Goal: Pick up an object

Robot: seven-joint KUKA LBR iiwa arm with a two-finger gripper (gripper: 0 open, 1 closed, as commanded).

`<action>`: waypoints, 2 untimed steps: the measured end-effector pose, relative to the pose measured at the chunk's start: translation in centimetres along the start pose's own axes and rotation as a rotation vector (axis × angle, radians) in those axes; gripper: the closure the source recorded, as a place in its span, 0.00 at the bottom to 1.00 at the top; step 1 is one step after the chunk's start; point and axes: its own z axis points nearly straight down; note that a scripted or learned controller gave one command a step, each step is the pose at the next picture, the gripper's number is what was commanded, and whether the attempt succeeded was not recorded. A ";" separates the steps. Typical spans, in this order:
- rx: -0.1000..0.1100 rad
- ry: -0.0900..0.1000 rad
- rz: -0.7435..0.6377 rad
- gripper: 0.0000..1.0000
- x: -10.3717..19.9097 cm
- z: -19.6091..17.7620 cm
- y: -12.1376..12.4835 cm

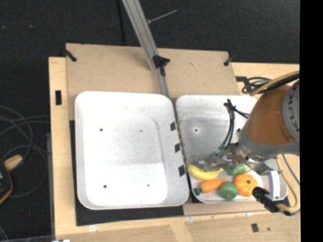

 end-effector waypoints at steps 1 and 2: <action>-0.008 -0.001 0.000 0.00 -0.1 4.2 0.2; -0.010 -0.001 0.001 1.00 -0.1 3.1 0.2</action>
